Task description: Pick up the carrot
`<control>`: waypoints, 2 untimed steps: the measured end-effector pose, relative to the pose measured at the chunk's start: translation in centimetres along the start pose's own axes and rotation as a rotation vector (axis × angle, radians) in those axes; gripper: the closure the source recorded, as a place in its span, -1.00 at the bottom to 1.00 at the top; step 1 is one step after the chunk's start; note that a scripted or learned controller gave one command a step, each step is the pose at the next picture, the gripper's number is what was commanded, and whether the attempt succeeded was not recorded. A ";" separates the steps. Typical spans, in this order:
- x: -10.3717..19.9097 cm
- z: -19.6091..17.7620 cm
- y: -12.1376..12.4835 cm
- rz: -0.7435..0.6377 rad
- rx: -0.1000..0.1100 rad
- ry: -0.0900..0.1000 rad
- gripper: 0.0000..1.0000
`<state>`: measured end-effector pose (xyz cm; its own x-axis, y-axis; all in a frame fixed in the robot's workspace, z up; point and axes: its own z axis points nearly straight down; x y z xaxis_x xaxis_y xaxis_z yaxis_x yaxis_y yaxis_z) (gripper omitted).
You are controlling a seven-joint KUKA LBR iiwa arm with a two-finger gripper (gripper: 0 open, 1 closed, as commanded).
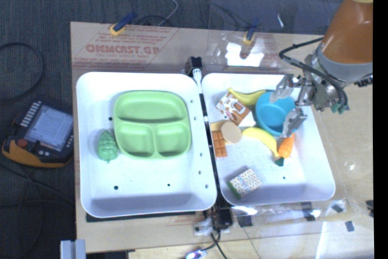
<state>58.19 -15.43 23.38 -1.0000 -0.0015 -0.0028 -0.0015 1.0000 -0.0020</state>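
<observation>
The carrot (285,147) is small and orange with a green end. It lies in the right bin (315,188) near its right wall, just past the tip of a yellow banana (260,137). My gripper (289,107) hangs above the bin's upper right part, over the right side of a blue bowl (271,113). Its fingers (295,121) stand apart, open, with nothing held between them. The lower finger ends a short way above the carrot.
The right bin also holds a second banana (247,95), a small carton (232,107), a tan disc (231,131), an orange waffle piece (219,144) and a small box (245,181). A green divided plate (151,123) and a green bumpy toy (107,146) sit in the left bin (139,194).
</observation>
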 end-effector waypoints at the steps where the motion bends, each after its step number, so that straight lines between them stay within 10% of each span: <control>1: 1.0 12.6 0.1 -0.289 -0.005 0.008 -1.00; 2: 7.2 14.1 -1.7 -0.450 0.004 -0.018 -1.00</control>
<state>50.98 -17.21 9.24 -0.8996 -0.4364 -0.0185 -0.4362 0.8998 -0.0109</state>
